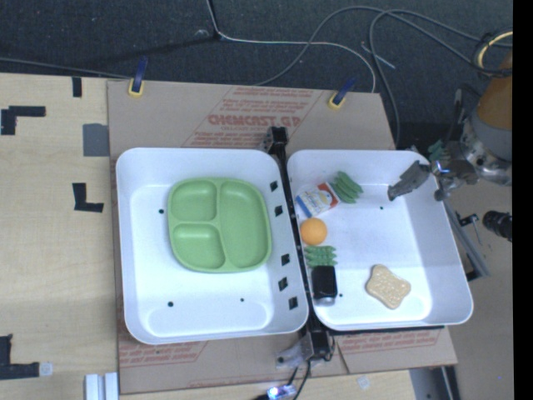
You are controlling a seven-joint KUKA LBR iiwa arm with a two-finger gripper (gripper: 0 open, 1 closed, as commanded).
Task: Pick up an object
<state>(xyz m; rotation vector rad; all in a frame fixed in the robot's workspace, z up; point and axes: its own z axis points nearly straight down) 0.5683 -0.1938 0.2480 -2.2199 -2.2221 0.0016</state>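
Note:
The right bin (pixel 433 248) holds several small objects along its left side. Among them are a green leafy piece (pixel 347 187), a red, white and blue packet (pixel 316 200), an orange ball (pixel 314 231), another green piece (pixel 321 255) and a black block (pixel 324 282). A tan biscuit-shaped piece (pixel 388 286) lies near the bin's front. My gripper (pixel 423 185) hovers over the bin's upper right corner, well to the right of the objects. Its fingers stand open with nothing between them.
The left bin (pixel 146 307) holds a green divided plate (pixel 221 224). A black hinge strip (pixel 287 232) runs between the two bins. Cables (pixel 333 40) lie on the dark surface behind the bench.

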